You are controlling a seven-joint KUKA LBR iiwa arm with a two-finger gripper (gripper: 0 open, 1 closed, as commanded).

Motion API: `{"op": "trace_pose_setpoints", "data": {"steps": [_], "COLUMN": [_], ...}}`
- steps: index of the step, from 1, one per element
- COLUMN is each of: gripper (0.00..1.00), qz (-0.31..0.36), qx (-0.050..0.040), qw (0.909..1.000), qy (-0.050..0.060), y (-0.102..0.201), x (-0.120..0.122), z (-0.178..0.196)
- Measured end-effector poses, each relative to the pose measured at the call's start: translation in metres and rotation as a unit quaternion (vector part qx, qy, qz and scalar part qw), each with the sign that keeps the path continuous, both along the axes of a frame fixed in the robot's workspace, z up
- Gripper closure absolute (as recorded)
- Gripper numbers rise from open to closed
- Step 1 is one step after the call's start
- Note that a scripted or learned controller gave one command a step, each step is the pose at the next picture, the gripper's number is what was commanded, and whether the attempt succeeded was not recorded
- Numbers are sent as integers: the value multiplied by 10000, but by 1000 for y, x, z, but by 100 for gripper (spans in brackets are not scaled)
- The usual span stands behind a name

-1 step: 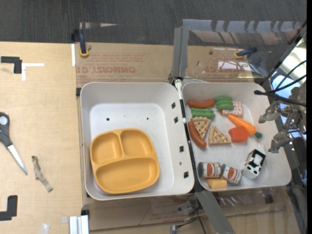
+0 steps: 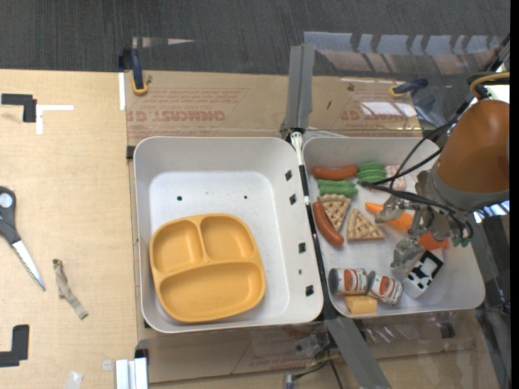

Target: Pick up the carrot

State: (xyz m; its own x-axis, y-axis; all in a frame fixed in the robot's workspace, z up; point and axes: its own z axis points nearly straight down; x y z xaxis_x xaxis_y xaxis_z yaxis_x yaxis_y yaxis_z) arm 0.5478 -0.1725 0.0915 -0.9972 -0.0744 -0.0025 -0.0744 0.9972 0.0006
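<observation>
Starting at the far left, we've got a pair of scissors (image 2: 16, 237) lying on the wooden bench (image 2: 65, 177), with a small scrap of grey strip (image 2: 70, 290) just to the right of them. A yellow clamp (image 2: 139, 81) sits at the back edge of the cardboard behind the bins.

Next comes the left bin (image 2: 212, 164), and the one thing we see in it is a yellow divided plate (image 2: 208, 266) with three compartments, sitting toward the front.

The right bin (image 2: 462, 294) is where all the toy food is. Along its back we spot a red sausage (image 2: 335, 171), then green pea pods (image 2: 371, 171) beside it and another green pod (image 2: 336, 187) just below. Under those there's a waffle wedge (image 2: 333, 211) with a second sausage (image 2: 328, 227) along its left side, and a sandwich triangle (image 2: 364, 227) just to the right. Toward the front are two small cans (image 2: 366, 283) lying on their sides and a cheese chunk (image 2: 361, 304) right at the front wall.

The carrot (image 2: 388, 215) is in the middle of the right bin, just right of the sandwich triangle, and it's partly covered by the gripper (image 2: 412, 237) and its cables. The gripper hangs low over that spot, with a black and white tagged block (image 2: 422, 271) just in front of it. Honestly we can't tell how the gripper is set from this angle, and we don't see the carrot clamped in it. The arm's big orange band (image 2: 480, 146) looms on the right.
</observation>
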Motion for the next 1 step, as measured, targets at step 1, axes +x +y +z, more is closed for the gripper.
{"op": "trace_pose_setpoints", "data": {"steps": [1], "gripper": [100], "qz": [16], "qx": [-4], "qw": [10000], "qy": [-13], "y": [1], "x": [2], "z": [9]}}
